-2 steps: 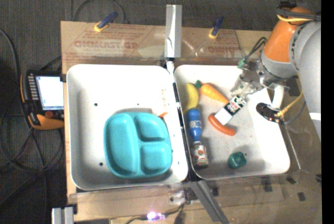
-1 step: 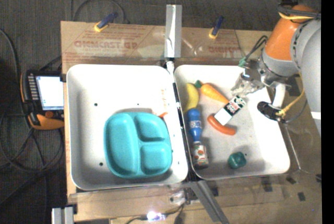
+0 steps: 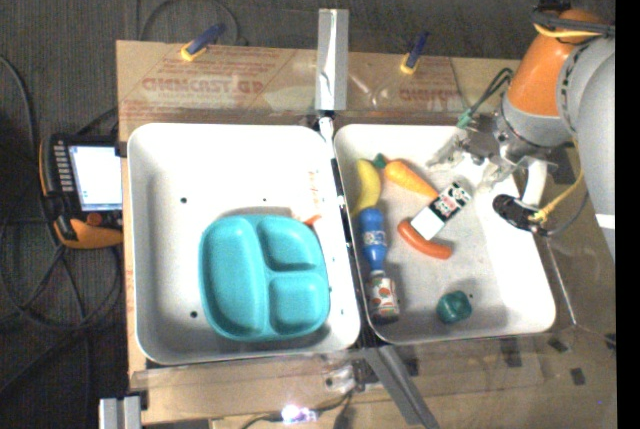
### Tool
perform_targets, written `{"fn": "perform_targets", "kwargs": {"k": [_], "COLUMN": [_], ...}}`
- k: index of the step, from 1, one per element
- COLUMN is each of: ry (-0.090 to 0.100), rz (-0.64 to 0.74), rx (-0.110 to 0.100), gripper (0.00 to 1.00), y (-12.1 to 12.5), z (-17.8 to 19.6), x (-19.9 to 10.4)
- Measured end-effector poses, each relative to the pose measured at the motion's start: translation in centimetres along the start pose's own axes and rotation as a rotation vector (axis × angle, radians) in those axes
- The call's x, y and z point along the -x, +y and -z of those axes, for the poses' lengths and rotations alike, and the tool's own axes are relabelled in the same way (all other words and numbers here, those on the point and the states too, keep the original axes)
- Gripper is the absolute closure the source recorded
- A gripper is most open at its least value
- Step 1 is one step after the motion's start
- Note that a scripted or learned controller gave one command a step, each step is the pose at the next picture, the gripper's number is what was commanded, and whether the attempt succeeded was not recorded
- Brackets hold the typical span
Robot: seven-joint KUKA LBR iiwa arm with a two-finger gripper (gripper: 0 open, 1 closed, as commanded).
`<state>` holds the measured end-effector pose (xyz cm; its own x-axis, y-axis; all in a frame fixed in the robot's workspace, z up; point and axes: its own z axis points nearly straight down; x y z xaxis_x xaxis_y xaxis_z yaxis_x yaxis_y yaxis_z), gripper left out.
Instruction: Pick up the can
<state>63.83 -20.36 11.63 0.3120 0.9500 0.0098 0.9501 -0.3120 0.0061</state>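
Can (image 3: pixel 383 296), small with a red-and-white label, lies on its side against the left wall of the right white bin (image 3: pixel 520 302), low in the frame, just below a blue bottle (image 3: pixel 372 239) that lies end to end with it. Above the bottle rest a yellow banana (image 3: pixel 367 182) and an orange carrot (image 3: pixel 410 177); toward the bin's middle a black-and-white carton (image 3: pixel 441 210) lies across a red-orange pepper-shaped toy (image 3: pixel 428 242), and a dark teal round object (image 3: pixel 453 307) sits near the lower edge. The gripper (image 3: pixel 470 155) hangs over the bin's upper right corner, well apart from the can, its pale fingers (image 3: pixel 447 153) spread and grasping nothing; the grey arm with its orange band (image 3: pixel 540 82) enters from the frame's right. The left white bin (image 3: pixel 160 157) holds a turquoise divided plate (image 3: pixel 264 277). Both bins sit on a brown board (image 3: pixel 230 82) with blue-and-yellow clamps (image 3: pixel 203 41) along its upper edge, above dark carpet strewn with cables. An orange-edged handheld pendant (image 3: pixel 82 187) rests at the frame's left.
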Motion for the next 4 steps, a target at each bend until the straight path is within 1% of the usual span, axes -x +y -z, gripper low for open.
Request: {"fn": "perform_targets", "kwargs": {"k": [1, 2, 3, 4], "ry": [0.002, -0.001, -0.016, -0.017], "rz": [0.029, 0.029, -0.373, -0.373], "rx": [0.015, 0.015, -0.006, -0.006], "gripper": [0.0, 1.0, 1.0, 0.0], "y": [-2.7, -2.7, -1.0, -1.0], "z": [-1.9, -1.1, 9.3, 9.3], "x": [1.5, 1.6, -0.3, -0.2]}}
